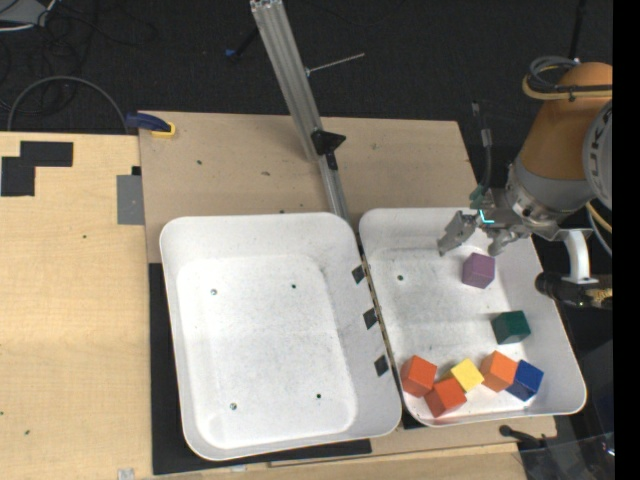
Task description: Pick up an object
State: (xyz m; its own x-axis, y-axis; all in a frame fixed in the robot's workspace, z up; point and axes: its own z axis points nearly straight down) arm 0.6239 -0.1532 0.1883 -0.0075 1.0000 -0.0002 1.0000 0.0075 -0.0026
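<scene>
My gripper hangs over the back of the right bin, its two fingers spread apart with nothing between them. A purple cube lies just below and slightly right of the fingertips, apart from them. Further toward the front sits a dark green cube. Along the front wall of the bin cluster two red-orange cubes, a yellow cube, an orange cube and a blue cube.
The left bin sits beside the right one, joined by black clips. A slanted aluminium rail rises behind the bins. The arm's orange band fills the upper right.
</scene>
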